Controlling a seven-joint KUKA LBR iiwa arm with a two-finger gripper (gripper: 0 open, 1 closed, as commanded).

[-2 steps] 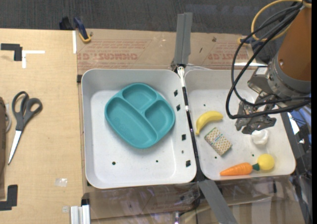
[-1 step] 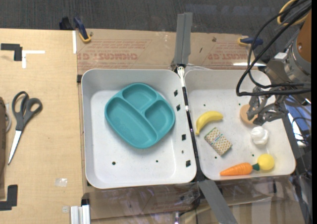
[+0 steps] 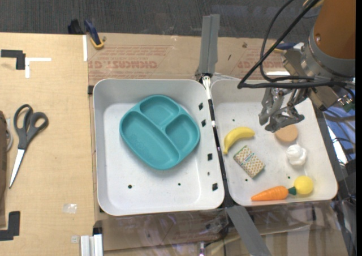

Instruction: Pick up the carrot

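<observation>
While gripper [image 3: 278, 118] is hung over the peach disc [image 3: 286, 133], finger state unreadable | carrot [image 3: 270, 193] untouched | lemon [image 3: 304, 185] touching it risks being nudged.

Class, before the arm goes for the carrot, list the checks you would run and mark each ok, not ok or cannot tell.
1. Carrot in view, lying flat in the right bin: ok.
2. Gripper above the carrot: not ok, it hangs near the tan disc.
3. Room beside the carrot: not ok, the lemon touches its green end.
4. Carrot away from the bin wall: not ok, it lies at the front rim.
5. Gripper open: cannot tell.
</observation>
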